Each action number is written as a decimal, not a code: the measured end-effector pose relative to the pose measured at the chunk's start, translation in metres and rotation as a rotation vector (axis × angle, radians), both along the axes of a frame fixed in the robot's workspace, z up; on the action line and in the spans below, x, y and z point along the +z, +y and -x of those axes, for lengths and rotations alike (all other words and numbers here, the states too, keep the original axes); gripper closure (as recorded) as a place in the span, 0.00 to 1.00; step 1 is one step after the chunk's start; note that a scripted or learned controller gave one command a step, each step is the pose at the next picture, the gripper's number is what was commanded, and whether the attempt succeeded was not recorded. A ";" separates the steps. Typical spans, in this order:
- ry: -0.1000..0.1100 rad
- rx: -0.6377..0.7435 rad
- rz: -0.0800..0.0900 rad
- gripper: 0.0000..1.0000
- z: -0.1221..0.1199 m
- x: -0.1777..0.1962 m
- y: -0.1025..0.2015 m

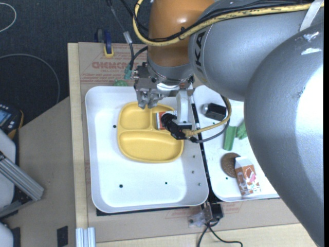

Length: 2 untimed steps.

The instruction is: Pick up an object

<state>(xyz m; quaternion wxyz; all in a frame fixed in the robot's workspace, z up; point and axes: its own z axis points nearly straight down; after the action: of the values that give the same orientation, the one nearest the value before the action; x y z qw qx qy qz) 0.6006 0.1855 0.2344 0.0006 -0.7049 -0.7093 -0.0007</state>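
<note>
One yellow plastic divided tray [146, 138], three compartments, glossy, lies in the left white bin [128, 187], with a small red-and-white packet [165, 120] at its right edge. The gripper [146, 99] hangs over the tray's top rim; its opening cannot be told. Two white bins sit on the table [82, 138].

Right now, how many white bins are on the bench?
2: the left bin holds a yellow divided tray; the right bin lies partly under the arm.
</note>
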 end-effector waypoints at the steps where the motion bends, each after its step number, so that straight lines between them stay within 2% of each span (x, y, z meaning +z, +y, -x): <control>1: -0.004 -0.003 0.000 1.00 -0.045 -0.053 0.041; 2: -0.004 -0.010 0.002 1.00 -0.044 0.005 -0.012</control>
<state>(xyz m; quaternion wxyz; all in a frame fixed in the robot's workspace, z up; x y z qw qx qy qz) 0.6445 0.1731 0.2397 -0.0014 -0.7083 -0.7059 -0.0014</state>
